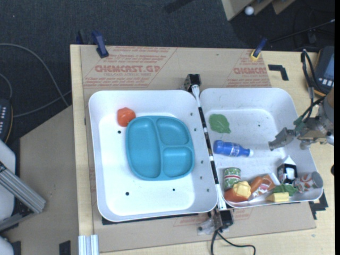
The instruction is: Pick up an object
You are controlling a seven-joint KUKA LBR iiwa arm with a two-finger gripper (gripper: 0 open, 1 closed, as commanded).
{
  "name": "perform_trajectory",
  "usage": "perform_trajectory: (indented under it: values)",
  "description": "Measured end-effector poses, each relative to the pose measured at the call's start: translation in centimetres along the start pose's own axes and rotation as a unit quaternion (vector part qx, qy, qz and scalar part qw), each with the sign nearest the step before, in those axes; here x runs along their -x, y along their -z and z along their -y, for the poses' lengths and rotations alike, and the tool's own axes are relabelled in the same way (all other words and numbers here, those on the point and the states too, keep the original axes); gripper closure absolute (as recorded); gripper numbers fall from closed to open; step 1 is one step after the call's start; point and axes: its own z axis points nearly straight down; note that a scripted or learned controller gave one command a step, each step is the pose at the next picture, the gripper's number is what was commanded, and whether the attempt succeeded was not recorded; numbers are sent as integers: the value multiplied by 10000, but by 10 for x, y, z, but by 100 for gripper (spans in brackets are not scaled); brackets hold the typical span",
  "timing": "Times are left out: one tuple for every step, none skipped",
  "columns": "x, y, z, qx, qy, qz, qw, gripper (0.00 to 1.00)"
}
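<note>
My gripper (287, 135) hangs over the right edge of the right bin (249, 101), reaching in from the right. It stands apart from every object, and nothing shows in it. To its left lie a blue bottle (231, 149) on its side and a flat green leaf-like piece (219, 124). Below it, along the bin's front, sit a small can with a green label (231, 175), a yellow and red toy (240, 190), an orange piece (261, 184), a yellow block (280, 197), a black and white item (288, 171) and a red and white item (307, 181).
The left bin (106, 158) holds a blue divided plate (159, 146) and a small orange-red object (126, 116) at its back left. A black hinge strip (204, 137) runs between the bins. Cables hang at the far right (311, 73).
</note>
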Motion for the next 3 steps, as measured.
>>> perform_trajectory:
  values:
    - [-44,-51,-104,1,10,-8,10000,0]
    - [-92,-124,-167,0,7,-6,10000,0]
    - [2,-49,-168,25,-7,21,10000,0]
